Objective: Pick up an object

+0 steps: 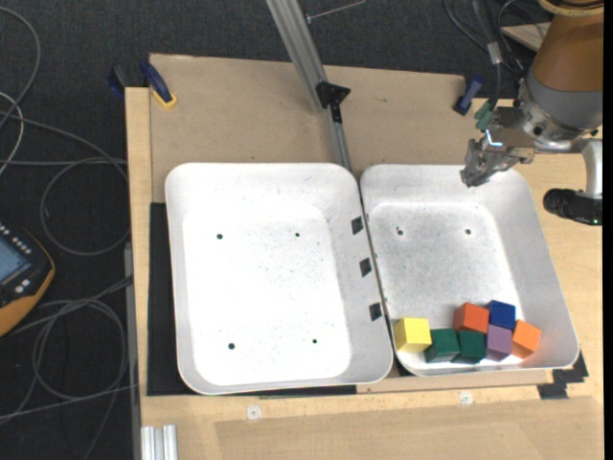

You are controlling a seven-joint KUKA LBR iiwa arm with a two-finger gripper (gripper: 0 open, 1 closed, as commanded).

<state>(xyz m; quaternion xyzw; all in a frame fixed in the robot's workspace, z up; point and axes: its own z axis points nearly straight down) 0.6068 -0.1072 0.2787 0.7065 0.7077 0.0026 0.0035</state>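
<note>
Several small blocks cluster at the near edge of the right bin [536, 247]: a yellow block [414, 333], two green blocks [442, 344], an orange block [470, 316], a blue block [501, 312], a purple block [499, 338] and another orange block [526, 335]. My gripper [476, 173] hangs over the far rim of the right bin, well away from the blocks. Nothing is visible in it.
The left bin [192, 257] lies beside the right one, with black clips along the shared wall. A slanted metal rail [306, 56] runs down to the gap between the bins. Blue clamps sit at the board's far corners, and cables lie on the floor at left.
</note>
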